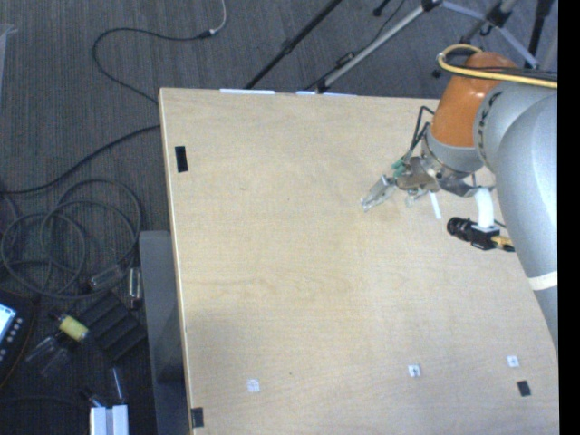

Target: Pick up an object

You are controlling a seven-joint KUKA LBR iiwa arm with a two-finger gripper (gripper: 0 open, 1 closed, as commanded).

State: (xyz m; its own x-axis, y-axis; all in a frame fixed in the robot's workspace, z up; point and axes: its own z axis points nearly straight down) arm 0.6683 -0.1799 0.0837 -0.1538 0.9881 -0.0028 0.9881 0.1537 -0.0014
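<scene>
The gripper [391,194] hangs over the upper right part of the tabletop [299,270], its two thin metal fingers [374,198] pointing left and slightly down in the view and spread apart in a narrow V, with nothing between them. Behind the fingers sits a small cluster of metal parts with a spot of green, and from there the wrist rises to the right into the orange band [462,107], then into the thick grey arm [530,188] that fills the right side of the view. A yellow-edged cable [471,57] loops over the top of the orange band. Just below the wrist, a small black and white part with a yellow tip [476,231] sticks out leftward from the arm. No loose object to pick up can be made out on the pale wood tabletop near the gripper; the surface carries a few little markers, a black one near its upper left corner [181,159], small white ones [414,371] along the lower edge, and another black one at the lower right [523,389]. Around the tabletop lies dark grey carpet [72,80] with thin black cables [63,243] coiled at the left, and tripod legs [426,7] cross the floor beyond the far edge.
</scene>
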